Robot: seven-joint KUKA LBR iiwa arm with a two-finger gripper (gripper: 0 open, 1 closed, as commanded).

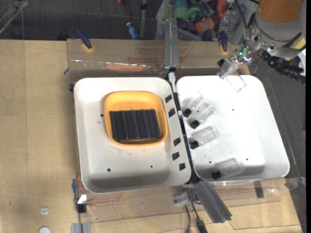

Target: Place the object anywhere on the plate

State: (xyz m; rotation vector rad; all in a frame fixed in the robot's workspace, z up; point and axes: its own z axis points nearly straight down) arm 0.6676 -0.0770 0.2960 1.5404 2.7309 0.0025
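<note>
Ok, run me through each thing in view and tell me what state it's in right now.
Yellow plate: in the left bin, bearing a dark ribbed insert.
Clear bottles: four, lying on their sides in the right bin, none on the plate.
Gripper: above the right bin's far edge, with something clear at its tip.

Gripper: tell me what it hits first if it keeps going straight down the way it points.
Likely the bare floor at the far corner of the right bin. The gripper hangs over that corner, and the clear bottles lie nearer the divider. Depth is unclear.
</note>
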